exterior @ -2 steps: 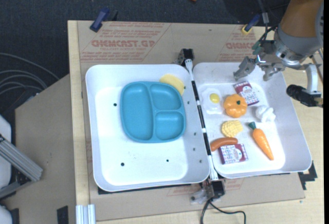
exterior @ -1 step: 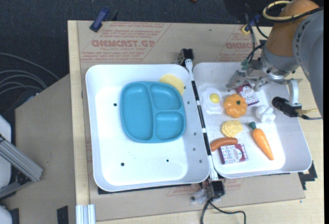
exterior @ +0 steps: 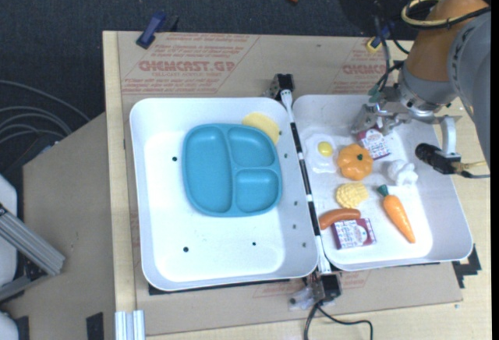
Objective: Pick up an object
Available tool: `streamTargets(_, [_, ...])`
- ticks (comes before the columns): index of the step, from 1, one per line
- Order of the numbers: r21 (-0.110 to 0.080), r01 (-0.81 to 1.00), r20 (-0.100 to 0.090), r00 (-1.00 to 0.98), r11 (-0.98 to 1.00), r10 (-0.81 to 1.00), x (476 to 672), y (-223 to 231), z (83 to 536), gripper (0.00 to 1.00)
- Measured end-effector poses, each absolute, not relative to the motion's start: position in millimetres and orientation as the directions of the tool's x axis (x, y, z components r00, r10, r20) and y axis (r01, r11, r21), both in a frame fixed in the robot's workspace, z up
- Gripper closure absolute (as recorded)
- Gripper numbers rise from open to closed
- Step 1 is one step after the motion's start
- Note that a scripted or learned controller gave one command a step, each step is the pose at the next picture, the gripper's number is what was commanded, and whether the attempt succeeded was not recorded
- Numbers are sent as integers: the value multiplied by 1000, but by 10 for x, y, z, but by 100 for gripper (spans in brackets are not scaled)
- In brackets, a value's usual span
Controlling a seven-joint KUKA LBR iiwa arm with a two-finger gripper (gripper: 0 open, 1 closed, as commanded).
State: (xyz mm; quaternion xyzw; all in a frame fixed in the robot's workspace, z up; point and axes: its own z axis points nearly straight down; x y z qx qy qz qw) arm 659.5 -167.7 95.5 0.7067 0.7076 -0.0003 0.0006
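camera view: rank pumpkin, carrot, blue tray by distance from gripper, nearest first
From the gripper, at the right bin's far side:
1. Pumpkin, just below-left of it, right bin.
2. Carrot, right bin's near side.
3. Blue tray, left bin.

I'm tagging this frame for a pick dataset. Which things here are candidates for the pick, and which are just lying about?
Candidates, right bin:
orange toy pumpkin
orange toy carrot
yellow toy corn cob
toy fried egg
red toy sausage
gripper

Lying about:
blue divided plastic plate
blue clip
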Motion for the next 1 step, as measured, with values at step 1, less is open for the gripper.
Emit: streamTargets(1, [3,1000,-1,-1,1,1000,6339,-1346,2122,100])
